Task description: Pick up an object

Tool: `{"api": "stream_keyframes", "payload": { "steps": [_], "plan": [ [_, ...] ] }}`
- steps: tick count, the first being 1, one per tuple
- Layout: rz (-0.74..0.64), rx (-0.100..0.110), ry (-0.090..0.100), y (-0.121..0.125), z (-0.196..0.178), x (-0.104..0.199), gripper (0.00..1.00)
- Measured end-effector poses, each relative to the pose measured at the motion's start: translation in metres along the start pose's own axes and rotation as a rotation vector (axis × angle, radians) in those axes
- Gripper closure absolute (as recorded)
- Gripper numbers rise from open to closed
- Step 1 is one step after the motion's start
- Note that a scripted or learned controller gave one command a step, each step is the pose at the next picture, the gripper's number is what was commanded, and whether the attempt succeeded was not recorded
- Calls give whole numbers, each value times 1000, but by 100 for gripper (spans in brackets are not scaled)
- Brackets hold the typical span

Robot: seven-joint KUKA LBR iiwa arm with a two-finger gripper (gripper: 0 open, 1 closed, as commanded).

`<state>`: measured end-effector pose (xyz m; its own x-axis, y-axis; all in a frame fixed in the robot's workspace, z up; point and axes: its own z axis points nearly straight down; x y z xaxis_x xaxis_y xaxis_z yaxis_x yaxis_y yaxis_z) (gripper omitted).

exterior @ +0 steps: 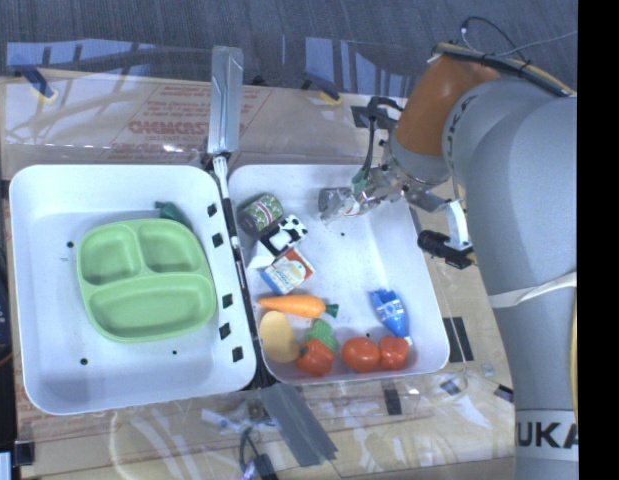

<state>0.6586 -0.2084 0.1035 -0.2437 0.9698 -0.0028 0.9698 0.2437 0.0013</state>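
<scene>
Single fixed camera, mounted above the worktop (119,128), looking down at a slant. Both white bins sit within frame side by side: left bin (39,298), right bin (429,318). Moderate range; the arm (509,188) enters from frame right.
</scene>
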Motion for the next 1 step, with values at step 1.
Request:
{"api": "stream_keyframes", "payload": {
  "steps": [1],
  "plan": [
    [425,18,9,-4,11,3,100]
  ]
}}
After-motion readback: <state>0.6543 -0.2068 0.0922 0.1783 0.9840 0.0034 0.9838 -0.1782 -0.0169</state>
